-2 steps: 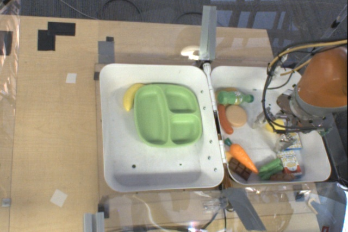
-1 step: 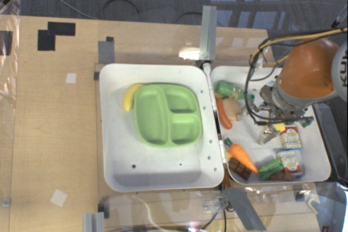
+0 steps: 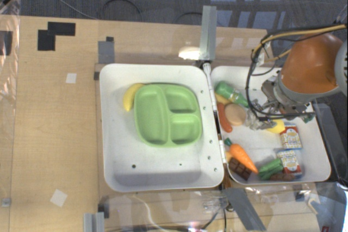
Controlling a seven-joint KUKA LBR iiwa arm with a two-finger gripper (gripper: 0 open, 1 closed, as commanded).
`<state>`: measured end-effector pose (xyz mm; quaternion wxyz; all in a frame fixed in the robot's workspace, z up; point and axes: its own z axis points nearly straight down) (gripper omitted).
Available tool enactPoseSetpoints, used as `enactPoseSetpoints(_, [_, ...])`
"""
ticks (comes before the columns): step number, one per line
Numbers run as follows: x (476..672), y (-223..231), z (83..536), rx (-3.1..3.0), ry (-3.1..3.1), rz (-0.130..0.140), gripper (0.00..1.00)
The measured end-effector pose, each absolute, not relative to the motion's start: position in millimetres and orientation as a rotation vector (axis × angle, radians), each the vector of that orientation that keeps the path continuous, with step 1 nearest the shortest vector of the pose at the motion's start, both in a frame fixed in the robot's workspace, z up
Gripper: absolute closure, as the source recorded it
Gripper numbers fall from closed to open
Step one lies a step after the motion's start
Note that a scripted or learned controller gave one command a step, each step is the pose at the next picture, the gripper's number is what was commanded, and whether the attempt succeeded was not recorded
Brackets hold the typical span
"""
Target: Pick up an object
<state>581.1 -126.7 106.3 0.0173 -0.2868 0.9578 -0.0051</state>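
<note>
A wooden bench (image 3: pixel 54 133) seen from above at a slant carries two shallow white bins side by side. The left bin (image 3: pixel 117 165) holds a green divided plate (image 3: pixel 166 115) with three compartments; a yellow banana (image 3: pixel 129 96) lies against the plate's upper left edge, and most of the fruit is hidden under the plate.

The right bin (image 3: pixel 321 163) holds a cluster of toy foods. A green bottle (image 3: pixel 231 93) lies tilted near the bin's upper left corner. Just below it sits a round tan item (image 3: pixel 235 114), perhaps a bun or an egg, too small to name for certain, with a red sausage-like piece (image 3: pixel 223 119) beside it along the left wall. An orange carrot (image 3: pixel 242 155) lies lower down, touching a brown chocolate bar (image 3: pixel 238 168). A green piece (image 3: pixel 270 169) rests near the bottom, next to two small printed cartons (image 3: pixel 290 150) by the right wall. A yellow item (image 3: pixel 277 127) peeks out from under the arm, mostly covered.

The grey arm (image 3: pixel 307 70), with its orange band, reaches in from the right and hangs over the upper middle of the right bin. The gripper (image 3: pixel 260 117) sits low beside the tan item, tangled among black cables; whether it is spread or closed cannot be told, and nothing can be seen held in it
</note>
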Motion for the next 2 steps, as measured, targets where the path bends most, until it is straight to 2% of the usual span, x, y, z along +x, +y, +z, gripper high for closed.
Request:
enactPoseSetpoints(1, [573.1, -146.0, 233.0, -1.184, 2.894, -0.016, 1.0])
enactPoseSetpoints(2, [571.8, -144.1, 227.9, -1.188, 2.897, -0.006, 0.0])
